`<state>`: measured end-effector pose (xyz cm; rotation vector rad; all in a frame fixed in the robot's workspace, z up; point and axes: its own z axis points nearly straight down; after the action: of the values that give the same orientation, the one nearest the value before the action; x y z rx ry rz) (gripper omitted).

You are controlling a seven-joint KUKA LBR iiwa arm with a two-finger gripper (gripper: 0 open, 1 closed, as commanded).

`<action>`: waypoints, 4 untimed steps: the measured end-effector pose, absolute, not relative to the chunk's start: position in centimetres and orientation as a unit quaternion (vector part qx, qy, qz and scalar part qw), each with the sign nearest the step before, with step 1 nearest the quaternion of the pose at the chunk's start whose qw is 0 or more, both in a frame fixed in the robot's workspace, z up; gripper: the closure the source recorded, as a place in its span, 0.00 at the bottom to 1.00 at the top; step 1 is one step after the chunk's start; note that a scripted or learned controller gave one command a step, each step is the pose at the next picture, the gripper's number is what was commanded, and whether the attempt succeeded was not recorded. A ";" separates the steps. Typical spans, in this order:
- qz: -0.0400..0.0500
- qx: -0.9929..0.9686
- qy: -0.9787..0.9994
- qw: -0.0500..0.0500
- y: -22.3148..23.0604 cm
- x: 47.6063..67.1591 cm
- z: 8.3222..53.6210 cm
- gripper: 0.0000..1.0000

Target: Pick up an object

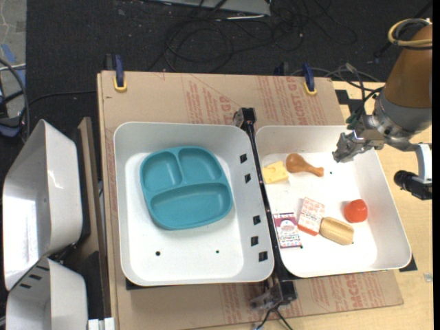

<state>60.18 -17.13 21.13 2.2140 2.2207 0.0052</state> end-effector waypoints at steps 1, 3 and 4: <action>0.001 0.706 0.708 0.002 -17.1 60.3 23.9 1.00; 0.000 0.704 0.710 -0.001 -5.7 58.5 24.4 1.00; 0.000 0.704 0.710 0.000 -0.3 58.2 25.0 1.00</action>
<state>58.16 -0.27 25.02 2.2127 2.2315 0.0015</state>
